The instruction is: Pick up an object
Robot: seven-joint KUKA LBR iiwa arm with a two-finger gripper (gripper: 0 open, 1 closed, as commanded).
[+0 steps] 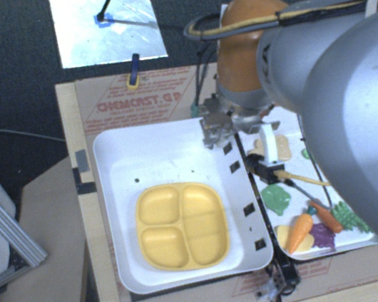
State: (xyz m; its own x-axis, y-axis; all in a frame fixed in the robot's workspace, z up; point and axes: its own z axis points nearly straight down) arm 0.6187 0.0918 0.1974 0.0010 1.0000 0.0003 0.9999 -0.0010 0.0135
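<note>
The gripper hung at the 1 o'clock corner of the left bin, close to the wall shared with the right bin. Whether it was open or closed could not be told, and nothing could be seen held in it.

The yellow tray lay flat in the left bin, at about 7 o'clock from the gripper and well apart from it. In the right bin, at about 5 o'clock, lay a green leaf and, beyond it, a carrot with its long axis running from 1 to 7 o'clock.

The leaf looked the nearest small piece. A pick there would probably mean crossing the shared wall toward 5 o'clock, then descending.
</note>
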